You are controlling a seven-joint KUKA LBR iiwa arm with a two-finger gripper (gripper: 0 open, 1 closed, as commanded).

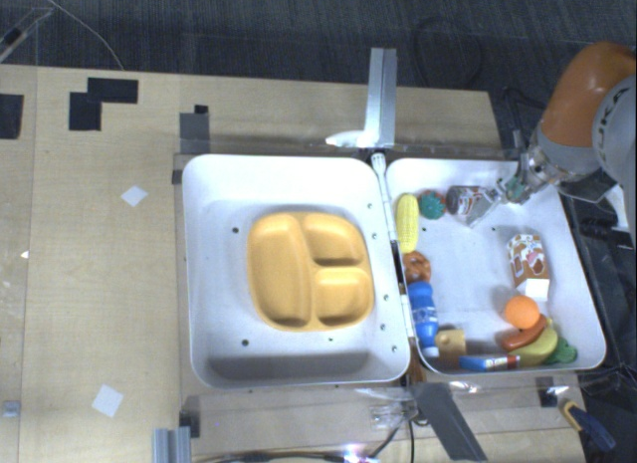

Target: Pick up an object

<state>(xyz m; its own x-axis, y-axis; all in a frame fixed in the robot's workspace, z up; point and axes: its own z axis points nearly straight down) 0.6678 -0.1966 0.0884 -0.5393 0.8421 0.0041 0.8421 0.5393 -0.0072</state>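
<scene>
Two shallow white bins sit side by side: the left bin [199, 252] holds a yellow divided plastic tray [307, 270], and the right bin [587, 302] holds the small toys to choose from. Along its left wall lie a yellow corn cob [407, 222], a brown round toy [416, 268] and a blue plastic bottle [422, 312]; an orange ball [521, 312] rests near the front right corner. The two-finger gripper [516, 188] hovers over the far right corner, just beside a crumpled silver wrapper [466, 200]. Whether its tips are spread or pressed together, I cannot tell. Nothing seems grasped, so this looks like the approach; next comes lining up over one item and descending.
</scene>
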